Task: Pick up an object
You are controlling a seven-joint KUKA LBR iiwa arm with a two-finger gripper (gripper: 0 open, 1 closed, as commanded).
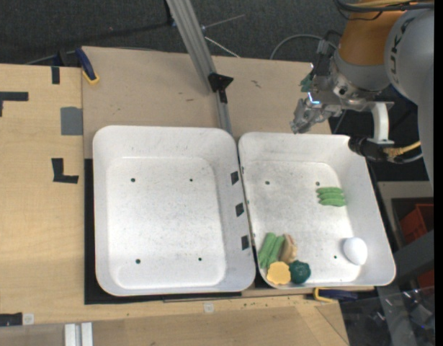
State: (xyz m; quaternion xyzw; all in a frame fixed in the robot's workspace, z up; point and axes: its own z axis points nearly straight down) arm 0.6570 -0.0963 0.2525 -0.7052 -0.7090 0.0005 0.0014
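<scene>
The right bin (279, 157) holds several small objects. A green ridged piece (331, 196) lies toward its right side. A white egg-shaped object (354, 251) rests near the front right corner. At the front edge sit a green pod (269, 248), a tan piece (288, 248), a yellow round piece (279, 273) and a dark green round piece (300, 271), packed together. My gripper (305, 119) hangs above the bin's far rim, well behind all the objects, with nothing visible between its fingers.
The left bin (163, 207) stands beside the right one, sharing a raised middle wall with black clips (239, 209). A slanted metal rail (196, 42) crosses the back of the bench. Cables (390, 150) trail at the right of the arm.
</scene>
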